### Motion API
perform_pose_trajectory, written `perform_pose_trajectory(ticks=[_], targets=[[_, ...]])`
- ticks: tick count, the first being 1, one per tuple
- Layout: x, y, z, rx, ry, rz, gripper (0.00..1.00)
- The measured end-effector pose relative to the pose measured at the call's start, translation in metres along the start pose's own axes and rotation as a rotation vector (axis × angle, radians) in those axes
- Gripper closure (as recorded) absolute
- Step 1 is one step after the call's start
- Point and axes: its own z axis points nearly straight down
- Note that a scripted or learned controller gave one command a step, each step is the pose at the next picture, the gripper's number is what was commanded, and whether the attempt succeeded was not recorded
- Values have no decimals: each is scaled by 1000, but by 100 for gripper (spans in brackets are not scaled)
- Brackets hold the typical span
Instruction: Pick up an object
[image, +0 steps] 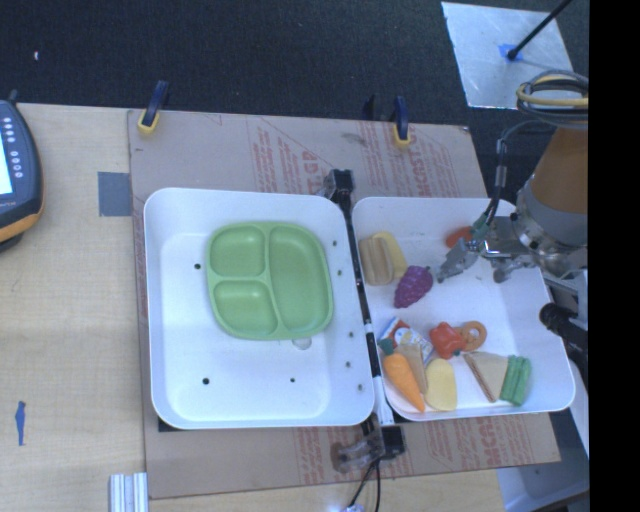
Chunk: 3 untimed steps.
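My gripper hangs over the back right part of the right bin, open, with nothing between its fingers. A small red object lies just behind it, and a purple grape bunch lies just to its left. A tan bun sits against a yellow piece at the bin's left side. Toward the front lie a red and orange ring toy, a carrot, a pale yellow slice, a bread wedge and a green piece.
The left bin holds a green divided plate. A black clamp joint sits where the bins meet at the back. A handheld controller rests at the bench's far left. Blue and yellow clamps pin the cardboard.
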Motion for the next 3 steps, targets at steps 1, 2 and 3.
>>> perform_pose_trajectory(ticks=[1,2,3], targets=[[3,-70,56,10,3,2,0],[9,-41,119,0,2,-2,0],[8,-40,103,-6,1,-4,100]])
